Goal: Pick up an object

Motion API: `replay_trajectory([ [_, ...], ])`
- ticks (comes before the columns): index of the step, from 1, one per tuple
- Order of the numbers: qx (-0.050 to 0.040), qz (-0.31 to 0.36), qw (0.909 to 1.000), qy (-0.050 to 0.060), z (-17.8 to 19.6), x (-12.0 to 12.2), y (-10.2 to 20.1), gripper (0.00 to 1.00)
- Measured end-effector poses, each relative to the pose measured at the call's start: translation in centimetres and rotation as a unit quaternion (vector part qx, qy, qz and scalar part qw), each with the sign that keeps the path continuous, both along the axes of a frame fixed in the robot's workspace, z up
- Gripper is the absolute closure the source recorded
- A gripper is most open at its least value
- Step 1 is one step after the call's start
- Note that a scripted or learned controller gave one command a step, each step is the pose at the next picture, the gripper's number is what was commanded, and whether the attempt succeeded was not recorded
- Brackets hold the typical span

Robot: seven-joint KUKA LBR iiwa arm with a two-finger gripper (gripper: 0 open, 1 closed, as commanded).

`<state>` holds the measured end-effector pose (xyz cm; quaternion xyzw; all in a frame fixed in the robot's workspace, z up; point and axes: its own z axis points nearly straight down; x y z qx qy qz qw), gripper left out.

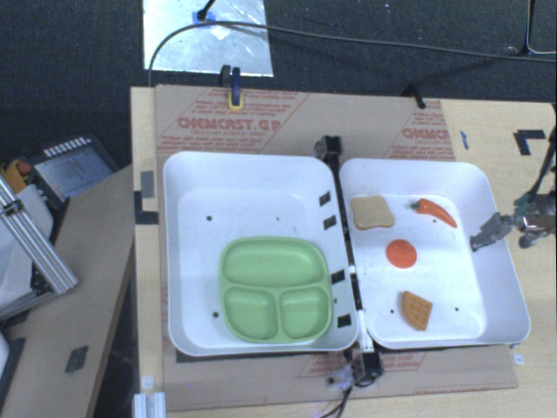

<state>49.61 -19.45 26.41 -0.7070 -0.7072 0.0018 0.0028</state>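
Observation:
The right bin (500, 290) holds a tan bread slice (372, 212), an orange carrot (435, 211), a round red-orange slice (401, 253) and a brown waffle piece (417, 309). My gripper (507, 235) comes in at the far right, over that bin's right rim. It is open, with nothing between its fingers, one grey finger (487, 231) pointing left into the bin. The carrot is the nearest item, a little to the gripper's left and apart from it.
The left bin (187, 198) holds a green three-compartment plate (275, 287). A black divider with clips (341, 251) runs between the bins. Both bins rest on a cardboard sheet (287, 120). Grey equipment (39, 233) stands at the far left.

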Motion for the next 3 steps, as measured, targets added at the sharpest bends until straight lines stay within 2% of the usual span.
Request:
replay_trajectory([
  [1,-0.0011,0.001,1.0,-0.004,0.4,0.2,0.0,0.0],
  [3,-0.0001,0.001,1.0,-0.002,-10.2,1.0,1.3,0.0],
])
